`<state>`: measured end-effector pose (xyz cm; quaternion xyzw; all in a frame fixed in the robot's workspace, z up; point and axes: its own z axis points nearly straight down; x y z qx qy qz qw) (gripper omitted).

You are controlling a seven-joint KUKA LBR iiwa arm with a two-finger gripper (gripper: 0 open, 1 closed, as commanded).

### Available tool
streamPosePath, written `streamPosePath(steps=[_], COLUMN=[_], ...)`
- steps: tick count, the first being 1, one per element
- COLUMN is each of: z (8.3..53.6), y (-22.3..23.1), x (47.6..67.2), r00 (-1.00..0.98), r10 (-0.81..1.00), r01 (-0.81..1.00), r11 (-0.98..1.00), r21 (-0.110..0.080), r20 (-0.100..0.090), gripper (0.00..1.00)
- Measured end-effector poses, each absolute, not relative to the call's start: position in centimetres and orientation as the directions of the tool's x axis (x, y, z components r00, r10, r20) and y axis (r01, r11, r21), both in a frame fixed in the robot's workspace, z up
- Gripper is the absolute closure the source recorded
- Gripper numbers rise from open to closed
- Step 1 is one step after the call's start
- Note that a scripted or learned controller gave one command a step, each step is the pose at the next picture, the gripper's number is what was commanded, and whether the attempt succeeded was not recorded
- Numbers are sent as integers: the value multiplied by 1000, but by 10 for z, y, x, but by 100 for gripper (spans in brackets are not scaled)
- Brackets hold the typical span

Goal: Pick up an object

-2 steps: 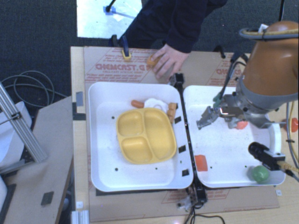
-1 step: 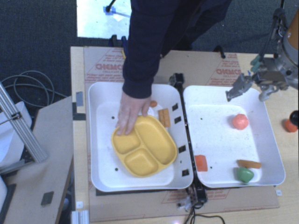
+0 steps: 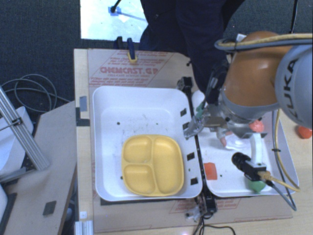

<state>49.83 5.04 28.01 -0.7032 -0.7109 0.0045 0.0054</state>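
Gripper [image 3: 195, 124] above-left of orange block [image 3: 210, 170] (apart)

right bin [image 3: 288, 173] half hidden under arm [image 3: 254, 82]

Around your bench [image 3: 58, 131]: dark blue carpet [image 3: 39, 28]; a bright light patch [image 3: 100, 13]; coiled black cables [image 3: 29, 94].

Colours in the bins

Beside the yellow divided plate [image 3: 152, 165], an orange block [image 3: 210, 170] and a green object [image 3: 255, 184] are seen.
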Motion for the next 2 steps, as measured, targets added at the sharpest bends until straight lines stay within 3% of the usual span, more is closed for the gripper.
streamPosePath(steps=[1, 2], z=[300, 414], y=[46, 84], x=[501, 541], r00=[-4, -8], r10=[1000, 1000], r01=[1000, 1000], r11=[4, 8], r21=[4, 18], r20=[1, 3], gripper=[100, 100])
